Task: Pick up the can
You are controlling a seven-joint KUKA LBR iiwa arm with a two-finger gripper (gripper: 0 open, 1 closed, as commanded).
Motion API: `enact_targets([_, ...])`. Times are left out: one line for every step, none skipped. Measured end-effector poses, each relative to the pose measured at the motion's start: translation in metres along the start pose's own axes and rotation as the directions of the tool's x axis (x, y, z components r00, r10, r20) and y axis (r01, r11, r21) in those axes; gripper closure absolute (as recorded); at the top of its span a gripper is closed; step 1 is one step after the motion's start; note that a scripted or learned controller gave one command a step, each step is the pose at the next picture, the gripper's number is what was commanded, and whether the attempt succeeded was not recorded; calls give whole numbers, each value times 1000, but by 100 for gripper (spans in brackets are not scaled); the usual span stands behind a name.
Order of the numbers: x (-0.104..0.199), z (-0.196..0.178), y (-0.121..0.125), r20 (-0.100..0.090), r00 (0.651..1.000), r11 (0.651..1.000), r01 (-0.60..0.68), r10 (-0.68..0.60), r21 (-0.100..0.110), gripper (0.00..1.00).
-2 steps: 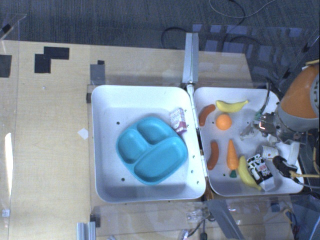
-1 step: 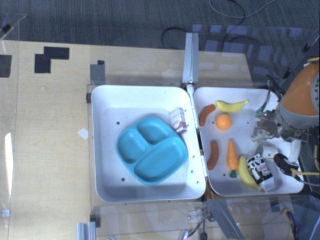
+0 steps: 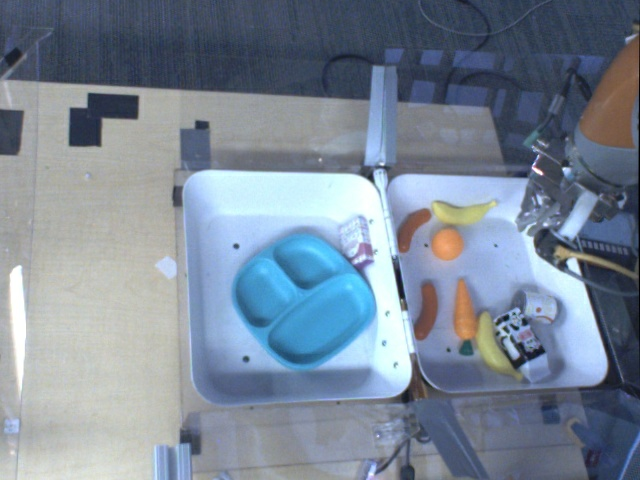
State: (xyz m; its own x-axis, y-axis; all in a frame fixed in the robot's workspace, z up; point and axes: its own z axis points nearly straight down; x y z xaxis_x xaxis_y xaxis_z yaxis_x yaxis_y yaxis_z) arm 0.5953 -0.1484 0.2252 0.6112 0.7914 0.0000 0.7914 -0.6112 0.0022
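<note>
Robotics lab: bench-mounted white bins [image 3: 200, 298], loose cables [image 3: 455, 13], carpet.

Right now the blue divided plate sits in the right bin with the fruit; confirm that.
Not quite. The camera view shows the blue divided plate in the left bin. The fruit, such as the banana and orange, lies in the right bin.

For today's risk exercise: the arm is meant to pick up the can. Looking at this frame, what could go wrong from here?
1. The can lies on its side near the right bin's wall, so fingers may roll it or clip the wall.
2. A black-and-white carton and a banana lie close by; a grasp might catch those instead.
3. The gripper is far from the can, so a poorly aimed descent could miss.
</note>
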Motion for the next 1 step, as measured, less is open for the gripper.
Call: enact_targets([-5, -28, -98, 1, 994, 994, -111, 111, 3, 100])
